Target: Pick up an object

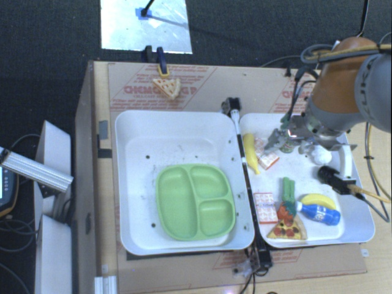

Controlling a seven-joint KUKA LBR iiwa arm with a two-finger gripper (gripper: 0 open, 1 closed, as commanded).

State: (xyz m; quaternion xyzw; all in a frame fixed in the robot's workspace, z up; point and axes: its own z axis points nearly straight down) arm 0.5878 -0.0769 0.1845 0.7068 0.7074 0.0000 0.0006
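Note:
My gripper (279, 143) hangs low over the back left part of the right bin (358, 228), open, with nothing between its fingers. Just below and left of it lies a small red-and-white packet (268, 160). A yellow banana (249, 152) lies along the bin's left wall. A white ball (320, 157) sits to the right of the gripper. Toward the front are a second red-and-white packet (264, 206), a green stick-shaped piece (288, 188), a toy pizza slice (288, 229), a blue bottle (321, 214) and a second yellow banana (318, 199).
The left bin (138, 139) holds a green divided plate (196, 201). A divider wall (242, 164) separates the two bins. A waffle-like piece (168, 86) lies on the cardboard behind the bins. The arm (343, 90) comes in from the upper right.

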